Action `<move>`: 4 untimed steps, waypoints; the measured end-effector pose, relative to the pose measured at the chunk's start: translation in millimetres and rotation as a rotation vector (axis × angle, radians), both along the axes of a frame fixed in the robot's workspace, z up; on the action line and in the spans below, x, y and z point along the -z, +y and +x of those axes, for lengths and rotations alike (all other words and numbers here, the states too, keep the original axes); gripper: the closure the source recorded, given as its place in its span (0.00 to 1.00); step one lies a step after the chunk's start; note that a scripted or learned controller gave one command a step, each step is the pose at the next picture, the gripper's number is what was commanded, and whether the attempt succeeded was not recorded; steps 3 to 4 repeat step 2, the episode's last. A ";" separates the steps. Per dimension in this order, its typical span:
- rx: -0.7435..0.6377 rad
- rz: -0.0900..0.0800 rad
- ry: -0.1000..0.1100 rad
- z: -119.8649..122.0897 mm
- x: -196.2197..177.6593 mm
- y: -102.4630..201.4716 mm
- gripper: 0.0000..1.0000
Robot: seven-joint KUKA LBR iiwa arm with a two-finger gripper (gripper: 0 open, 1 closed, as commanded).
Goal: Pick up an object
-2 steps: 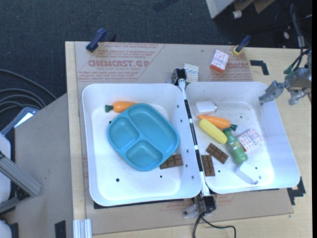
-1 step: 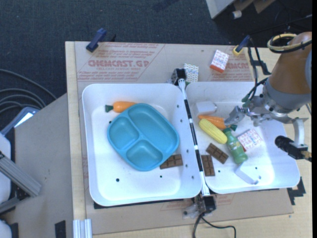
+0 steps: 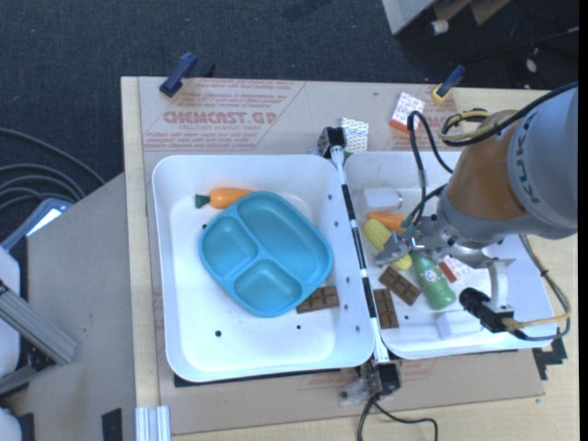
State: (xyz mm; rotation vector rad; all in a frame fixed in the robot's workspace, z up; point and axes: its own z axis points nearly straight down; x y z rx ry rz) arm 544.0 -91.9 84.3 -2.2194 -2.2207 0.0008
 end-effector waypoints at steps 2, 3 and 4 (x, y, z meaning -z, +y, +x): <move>0.000 0.000 -0.001 -16.1 -106.3 53.6 1.00; 0.000 0.000 -0.001 -16.1 -106.3 53.6 1.00; 0.000 0.000 -0.001 -16.1 -106.3 53.6 1.00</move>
